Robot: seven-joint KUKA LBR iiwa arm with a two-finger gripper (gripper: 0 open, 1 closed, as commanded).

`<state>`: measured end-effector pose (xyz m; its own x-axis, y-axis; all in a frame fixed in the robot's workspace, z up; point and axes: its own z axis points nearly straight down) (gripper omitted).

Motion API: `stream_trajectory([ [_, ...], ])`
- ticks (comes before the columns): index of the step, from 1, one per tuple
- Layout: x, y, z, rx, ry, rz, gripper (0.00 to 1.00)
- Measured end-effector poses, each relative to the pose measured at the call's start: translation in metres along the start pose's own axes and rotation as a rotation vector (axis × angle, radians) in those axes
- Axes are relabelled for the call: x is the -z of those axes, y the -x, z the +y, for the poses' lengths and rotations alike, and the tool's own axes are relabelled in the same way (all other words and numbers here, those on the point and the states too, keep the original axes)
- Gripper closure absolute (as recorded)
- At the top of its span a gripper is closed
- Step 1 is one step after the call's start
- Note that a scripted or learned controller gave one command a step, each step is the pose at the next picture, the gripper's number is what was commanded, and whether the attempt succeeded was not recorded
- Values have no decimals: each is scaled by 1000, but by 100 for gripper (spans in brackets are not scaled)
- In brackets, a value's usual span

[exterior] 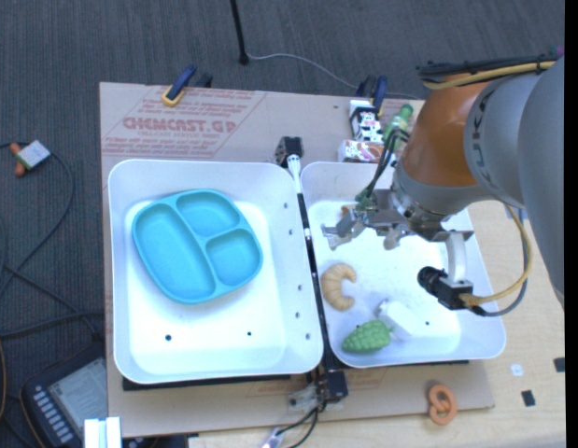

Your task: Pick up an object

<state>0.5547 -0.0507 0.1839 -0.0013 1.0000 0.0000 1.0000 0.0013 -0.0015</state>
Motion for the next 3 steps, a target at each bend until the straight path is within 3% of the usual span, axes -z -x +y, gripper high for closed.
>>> stream_trajectory([
  [1, -98, 60, -65, -3, 1, -1, 0],
  [2, -87, 62, -63, -5, 9, -5, 100],
  [3, -28, 63, 40, 0, 5, -2, 100],
])
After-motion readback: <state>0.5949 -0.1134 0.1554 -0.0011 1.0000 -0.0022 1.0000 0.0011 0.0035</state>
